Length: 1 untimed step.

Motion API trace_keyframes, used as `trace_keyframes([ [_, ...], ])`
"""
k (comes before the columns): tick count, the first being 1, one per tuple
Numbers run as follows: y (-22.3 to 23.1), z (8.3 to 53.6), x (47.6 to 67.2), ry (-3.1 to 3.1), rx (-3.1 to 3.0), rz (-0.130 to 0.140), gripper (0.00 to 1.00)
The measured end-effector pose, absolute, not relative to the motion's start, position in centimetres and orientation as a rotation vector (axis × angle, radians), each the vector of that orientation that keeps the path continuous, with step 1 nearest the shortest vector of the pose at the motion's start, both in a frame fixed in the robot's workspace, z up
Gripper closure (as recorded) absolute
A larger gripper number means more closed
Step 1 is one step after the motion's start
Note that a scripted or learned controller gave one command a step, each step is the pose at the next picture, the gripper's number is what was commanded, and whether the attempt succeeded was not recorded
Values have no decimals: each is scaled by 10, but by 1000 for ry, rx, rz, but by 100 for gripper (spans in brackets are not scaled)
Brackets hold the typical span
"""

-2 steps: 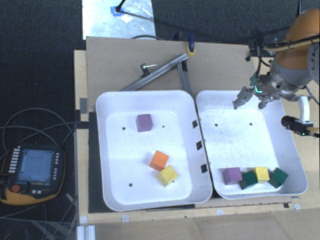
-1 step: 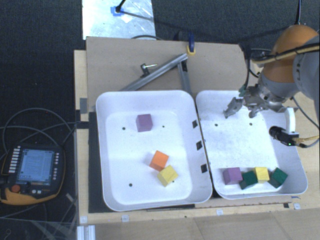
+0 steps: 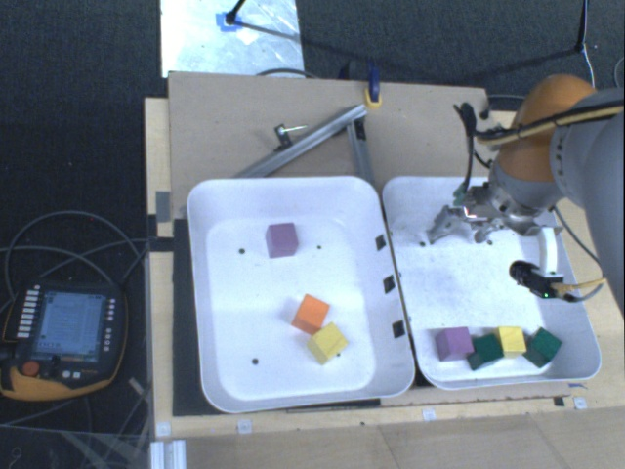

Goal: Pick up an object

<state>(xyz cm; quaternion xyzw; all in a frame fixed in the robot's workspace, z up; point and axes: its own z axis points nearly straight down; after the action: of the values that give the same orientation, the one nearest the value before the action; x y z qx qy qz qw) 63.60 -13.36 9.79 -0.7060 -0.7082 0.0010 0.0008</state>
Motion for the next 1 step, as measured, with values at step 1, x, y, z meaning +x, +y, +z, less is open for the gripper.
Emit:
trace_keyframes([
  [1, -134, 91, 637, -2226, -2219, 0, 0],
])
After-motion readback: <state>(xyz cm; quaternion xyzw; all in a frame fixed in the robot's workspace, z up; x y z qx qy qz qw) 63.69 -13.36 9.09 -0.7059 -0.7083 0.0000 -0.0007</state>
